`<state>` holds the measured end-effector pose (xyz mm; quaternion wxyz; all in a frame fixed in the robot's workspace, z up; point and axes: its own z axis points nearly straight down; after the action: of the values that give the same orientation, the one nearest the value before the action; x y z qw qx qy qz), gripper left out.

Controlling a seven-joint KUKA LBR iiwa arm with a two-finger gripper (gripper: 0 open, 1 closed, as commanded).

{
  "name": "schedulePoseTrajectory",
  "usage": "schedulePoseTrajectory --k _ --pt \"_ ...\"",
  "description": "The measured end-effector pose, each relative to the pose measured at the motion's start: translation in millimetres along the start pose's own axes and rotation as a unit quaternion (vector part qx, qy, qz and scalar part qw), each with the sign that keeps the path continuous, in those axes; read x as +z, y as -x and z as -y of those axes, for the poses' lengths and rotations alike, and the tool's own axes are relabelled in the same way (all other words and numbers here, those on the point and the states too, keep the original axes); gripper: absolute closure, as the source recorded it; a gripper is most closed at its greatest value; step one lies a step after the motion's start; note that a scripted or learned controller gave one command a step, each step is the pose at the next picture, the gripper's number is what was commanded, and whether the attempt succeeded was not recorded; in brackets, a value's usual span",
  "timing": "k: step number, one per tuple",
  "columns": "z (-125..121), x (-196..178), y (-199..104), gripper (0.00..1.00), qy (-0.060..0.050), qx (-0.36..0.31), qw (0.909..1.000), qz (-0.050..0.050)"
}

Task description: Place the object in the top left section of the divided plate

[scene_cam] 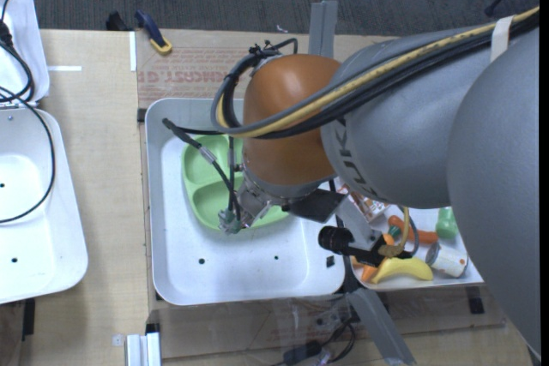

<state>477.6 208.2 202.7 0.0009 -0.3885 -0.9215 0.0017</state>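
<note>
Nearest, a banana (405, 269) lies among other items in the right bin (446, 277). My hand (232, 221) hovers over the green divided plate (199, 176), grip state indeterminable. No object confirmed in the top left section; placement judged incomplete.

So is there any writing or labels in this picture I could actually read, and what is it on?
"UK": dark letters on the grey arm, part of a longer brand name cut off by the orange band.
Red print on the cardboard sheet behind the bin: upside down and too faint to read.
Snack wrapper in the right bin: print too small to read.
</note>
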Motion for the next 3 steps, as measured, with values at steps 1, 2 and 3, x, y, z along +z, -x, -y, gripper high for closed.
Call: schedulePoseTrajectory --k 1,2,3 --pt "26.9 -194.8 70.0 1.0 0.0 0.252 0.9678 0.001" --pt "19.8 -98.9 19.9 1.0 -0.001 0.197 0.9804 0.0" --pt "-50.3 -62.2 31.9 1.0 -0.001 0.21 0.9777 0.0"
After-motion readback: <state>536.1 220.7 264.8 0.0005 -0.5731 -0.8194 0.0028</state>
